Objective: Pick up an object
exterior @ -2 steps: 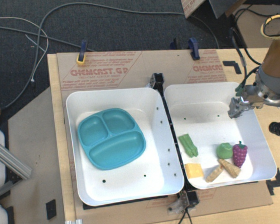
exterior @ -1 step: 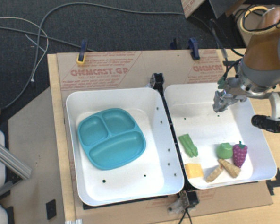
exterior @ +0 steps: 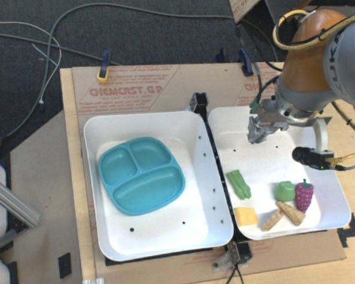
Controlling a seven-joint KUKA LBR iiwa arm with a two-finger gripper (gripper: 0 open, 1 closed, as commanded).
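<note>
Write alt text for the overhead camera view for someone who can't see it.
A grey and orange robot arm holds its pincer above the right white bin, away from the toy food along the near side: green vegetable, cheese, green apple, grapes. The left bin holds a teal divided plate.

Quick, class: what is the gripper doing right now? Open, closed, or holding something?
Gripper: cannot be told whether open or closed; it hangs over a bare part of the right bin, with nothing seen in its grasp.
</note>
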